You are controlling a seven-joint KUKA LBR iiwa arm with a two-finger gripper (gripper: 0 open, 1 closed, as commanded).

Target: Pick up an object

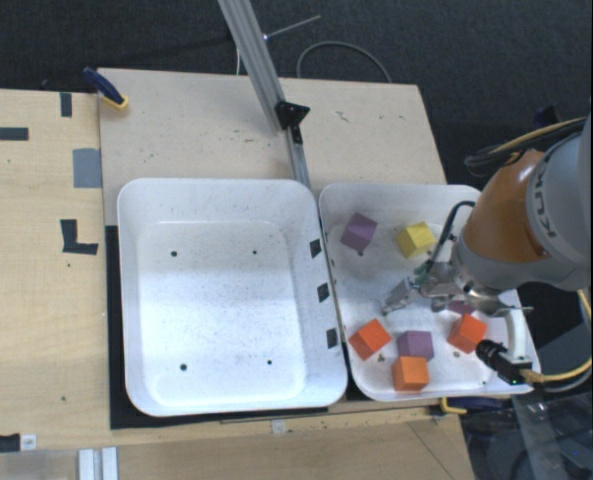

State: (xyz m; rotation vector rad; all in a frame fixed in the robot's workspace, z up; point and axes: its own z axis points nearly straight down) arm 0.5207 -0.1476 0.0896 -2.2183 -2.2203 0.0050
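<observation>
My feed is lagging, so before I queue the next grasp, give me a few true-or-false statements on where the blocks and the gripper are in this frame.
1. All the blocks lie in the right bin. True.
2. The yellow block sits in the left bin. False: it is in the right bin, beside the upper purple block.
3. The gripper is over the right bin. True.
4. Three orange blocks are in view. True: one at the left, one at the near edge, one at the right.
5. A lower purple block is stacked on the yellow one. False: they lie apart.
</observation>
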